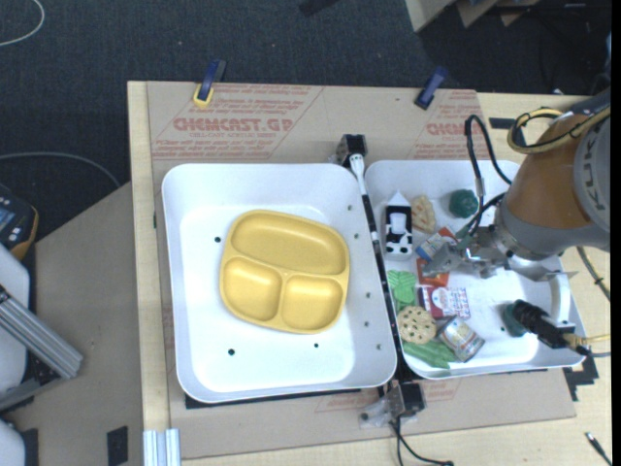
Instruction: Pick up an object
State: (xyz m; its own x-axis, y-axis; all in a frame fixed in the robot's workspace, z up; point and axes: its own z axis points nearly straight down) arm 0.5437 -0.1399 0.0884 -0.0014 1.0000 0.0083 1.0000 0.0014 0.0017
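Camera view puts the likeliest target, a red and white flat packet [444, 300], in the middle of the right white bin [427, 171], among a crowd of small things. Just to its far side the gripper [441, 255] is low over the clutter, at or just above it; I cannot tell whether it is released or clenched, and nothing can be seen held in it.

A green leafy piece [401, 287] lies to the packet's left, a round chocolate-chip cookie [417, 325] and a small silver can [461, 340] to its near side. A black and white toy [396, 229] sits further off. The left white bin [179, 260] holds a yellow three-compartment plate [283, 270].

The step looks like the descent onto a pick. The next move calls for closing on one item without catching its neighbours, then lifting straight up.
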